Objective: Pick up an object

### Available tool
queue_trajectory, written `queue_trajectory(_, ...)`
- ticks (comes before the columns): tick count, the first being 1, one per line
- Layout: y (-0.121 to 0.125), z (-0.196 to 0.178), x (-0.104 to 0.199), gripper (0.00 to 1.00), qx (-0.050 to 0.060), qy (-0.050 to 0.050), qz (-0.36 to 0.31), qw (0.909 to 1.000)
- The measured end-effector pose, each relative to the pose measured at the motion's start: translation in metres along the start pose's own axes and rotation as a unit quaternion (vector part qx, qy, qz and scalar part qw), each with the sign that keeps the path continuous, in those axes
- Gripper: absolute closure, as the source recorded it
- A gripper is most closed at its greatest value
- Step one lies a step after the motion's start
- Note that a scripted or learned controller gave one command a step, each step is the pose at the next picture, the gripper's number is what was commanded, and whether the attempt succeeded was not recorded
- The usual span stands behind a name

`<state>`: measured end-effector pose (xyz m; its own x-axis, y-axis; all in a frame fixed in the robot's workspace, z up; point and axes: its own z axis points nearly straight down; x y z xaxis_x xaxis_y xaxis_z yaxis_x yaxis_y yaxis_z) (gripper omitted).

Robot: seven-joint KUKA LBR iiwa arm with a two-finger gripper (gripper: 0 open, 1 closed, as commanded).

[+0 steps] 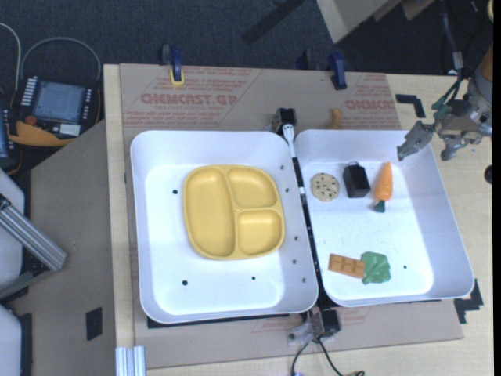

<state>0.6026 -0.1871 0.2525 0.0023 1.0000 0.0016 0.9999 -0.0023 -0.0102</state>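
Two shallow white bins sit side by side on the table (117, 210), which is covered by a brown printed board. The left bin (156, 233) holds a yellow divided plate (233, 210) with three compartments, lying flat near the bin's middle. The right bin (438, 233) holds five small things. A round cookie (324, 186) lies near the bin's left wall in its upper half; just beside it to the right stands a small black block (356, 180); a little farther right lies an orange carrot (383, 183) with a green tip pointing down the view. In the lower half, a flat orange waffle piece (345, 265) lies touching or nearly touching a green broccoli-like piece (376, 267) on its right.

The tool (433, 141) hangs at the upper right corner of the right bin, over its far rim, reaching in from the right edge of the view. Its two fingers stand apart, one pointing down-left toward the bin, the other further right, with nothing between them. The carrot is the nearest thing to the tool, lying below and to the left of it, apart from the fingers. The black block and cookie lie farther left; the waffle piece and green piece lie well apart from the tool, toward the bin's near side.
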Motion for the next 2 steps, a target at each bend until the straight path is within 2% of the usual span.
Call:
queue_trajectory(1, 0.002, -0.006, 0.0, 0.0, -0.005, -0.001, -0.001, 1.0)
queue_trajectory(2, 0.004, 0.058, 0.002, 0.0, -0.001, 0.0, -0.001, 1.0)
